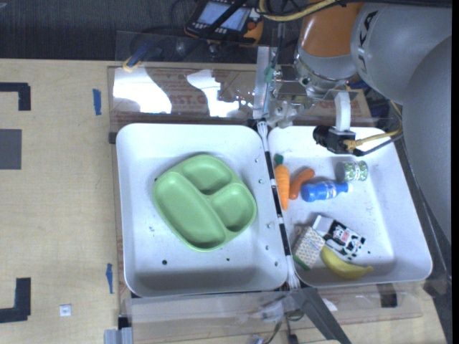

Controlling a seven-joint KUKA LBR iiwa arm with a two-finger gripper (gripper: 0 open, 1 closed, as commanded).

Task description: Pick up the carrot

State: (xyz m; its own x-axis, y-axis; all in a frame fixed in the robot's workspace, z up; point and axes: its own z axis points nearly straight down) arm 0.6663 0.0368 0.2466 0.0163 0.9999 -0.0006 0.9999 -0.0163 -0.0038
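Note:
The carrot (pixel 283 183) is orange with a green top. It lies lengthwise in the right bin (pixel 401 213), hard against the divider between the two bins. A second, shorter orange piece (pixel 302 175) lies just right of it, touching a blue bottle (pixel 320 190). My gripper (pixel 275 115) hangs over the back edge of the right bin near the divider, well behind the carrot and apart from it. Nothing shows in its grasp.
The left bin (pixel 136 192) holds a green divided plate (pixel 206 201). In the right bin lie a small clear-green item (pixel 354 170), a banana (pixel 345 262), a patterned card box (pixel 309 246) and a black-and-white packet (pixel 344 239). A black connector with a yellow cable (pixel 334 138) hangs beside the gripper.

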